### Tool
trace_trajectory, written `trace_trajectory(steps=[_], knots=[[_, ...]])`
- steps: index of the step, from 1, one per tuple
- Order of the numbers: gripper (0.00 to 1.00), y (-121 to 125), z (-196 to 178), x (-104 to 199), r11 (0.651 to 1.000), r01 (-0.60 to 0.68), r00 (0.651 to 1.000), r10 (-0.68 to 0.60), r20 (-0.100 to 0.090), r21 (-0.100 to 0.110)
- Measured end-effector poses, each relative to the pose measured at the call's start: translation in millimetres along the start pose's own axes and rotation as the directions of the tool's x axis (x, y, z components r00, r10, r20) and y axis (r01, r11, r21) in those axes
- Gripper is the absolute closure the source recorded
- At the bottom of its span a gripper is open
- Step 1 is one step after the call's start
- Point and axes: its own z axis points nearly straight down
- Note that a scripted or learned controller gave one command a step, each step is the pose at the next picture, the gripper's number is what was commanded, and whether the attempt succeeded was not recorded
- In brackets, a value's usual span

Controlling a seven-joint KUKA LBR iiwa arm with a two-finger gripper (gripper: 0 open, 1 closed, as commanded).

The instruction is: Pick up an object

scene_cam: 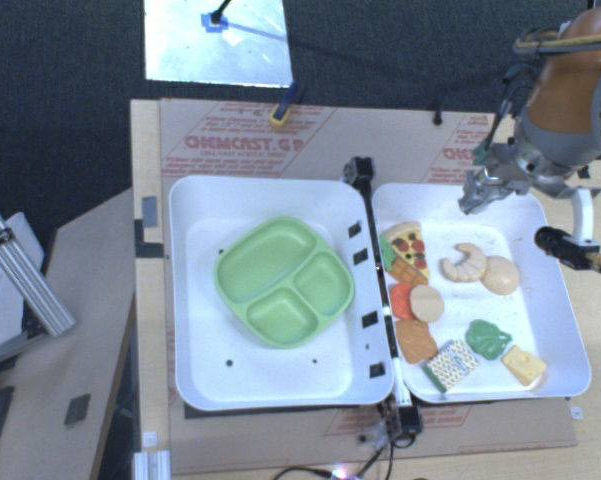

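Observation:
The right bin (555, 298) holds several toy foods: a pizza slice (406, 244), a croissant (466, 262), a tan bun (500, 275), a round cream piece (426, 304) on a red piece (401, 300), an orange-brown piece (416, 340), a green leafy piece (488, 338), a yellow cheese wedge (524, 365) and a checked packet (451, 364). My gripper (477, 197) hangs over the bin's far edge, above and behind the croissant, with nothing seen between its fingers.
The left bin (195, 268) holds a green divided plate (283, 281). A black divider with clips (373, 268) runs between the bins. A black part of the arm (562, 245) juts over the right bin's right rim. A shiny sheet (217, 28) lies beyond the bench.

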Motion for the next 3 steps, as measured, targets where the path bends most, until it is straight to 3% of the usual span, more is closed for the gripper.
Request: trace_trajectory(steps=[1, 3], knots=[[1.00, 1, 2, 0, 1.000, -0.001, 1.000, 0.001, 0.000, 0.006], [1.00, -83, 1, 79, 1.000, 0.001, 1.000, -0.001, -0.003, 0.011]])
